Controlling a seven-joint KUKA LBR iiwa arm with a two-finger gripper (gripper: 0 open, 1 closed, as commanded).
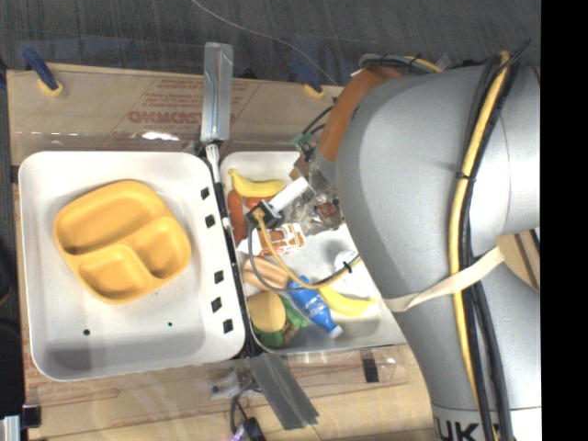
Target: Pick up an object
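The right bin (pixel 241 165) holds a heap of toy food. A yellow banana (pixel 255 186) lies at its far left, with a red-orange piece (pixel 238 213) just below it. Lower down are a tan sausage-like piece (pixel 266 272), a blue bottle (pixel 312 309), a second banana (pixel 347 302) and a burger with green (pixel 270 317). My gripper (pixel 296 208) reaches down into the middle of this bin, over an orange-and-white item (pixel 287 238). The big grey arm (pixel 441 182) hides the bin's right half.
The left bin (pixel 55 338) holds a yellow divided tray (pixel 122 238). A metal divider with black clips (pixel 217 246) runs between the bins. A clamp bar (pixel 217 90) stands at the far edge, another bracket (pixel 280 389) at the near edge.
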